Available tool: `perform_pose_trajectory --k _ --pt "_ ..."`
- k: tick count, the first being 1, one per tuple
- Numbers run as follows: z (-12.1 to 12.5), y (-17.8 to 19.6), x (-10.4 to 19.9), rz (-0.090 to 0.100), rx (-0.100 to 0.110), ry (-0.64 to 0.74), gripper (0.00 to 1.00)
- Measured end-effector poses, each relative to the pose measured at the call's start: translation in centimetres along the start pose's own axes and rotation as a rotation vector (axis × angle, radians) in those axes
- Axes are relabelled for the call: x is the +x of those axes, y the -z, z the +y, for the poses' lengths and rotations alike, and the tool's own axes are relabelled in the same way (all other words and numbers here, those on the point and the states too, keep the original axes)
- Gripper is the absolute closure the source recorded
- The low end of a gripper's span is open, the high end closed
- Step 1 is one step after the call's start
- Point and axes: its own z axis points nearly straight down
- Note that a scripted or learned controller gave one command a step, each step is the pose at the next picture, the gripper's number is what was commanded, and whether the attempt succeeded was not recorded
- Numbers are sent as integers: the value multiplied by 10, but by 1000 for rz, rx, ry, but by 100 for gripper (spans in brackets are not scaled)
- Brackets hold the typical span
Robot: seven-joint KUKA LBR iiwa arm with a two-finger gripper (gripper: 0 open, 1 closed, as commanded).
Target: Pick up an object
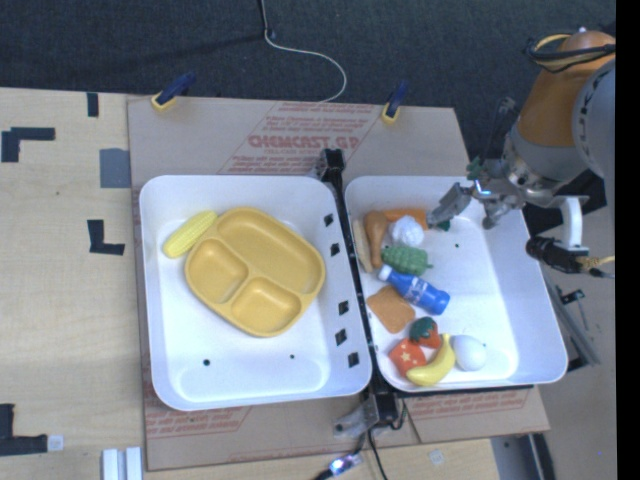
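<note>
The right bin (520,298) holds several toy foods along its left side: a tan bread roll (373,238), a white ball (407,232), a green vegetable (404,259), a blue bottle (418,290), a brown toast slice (391,310), a red and green piece (422,332), a banana (432,369) and a white egg (470,353). My gripper (469,210) hangs over the bin's far part, just right of the white ball. Its fingers are spread open with nothing between them.
The left bin (165,358) bears a yellow divided tray (252,268) with a yellow corn cob (189,234) at its upper left. A black divider (345,268) joins the two bins. A white cable (300,50) lies beyond the cardboard.
</note>
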Motion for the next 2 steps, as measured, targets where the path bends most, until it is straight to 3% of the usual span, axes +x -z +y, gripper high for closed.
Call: perform_pose_trajectory --k 1,2 --pt "3 10 0 -3 -14 3 0" --pt "7 -53 6 -3 -11 5 0"
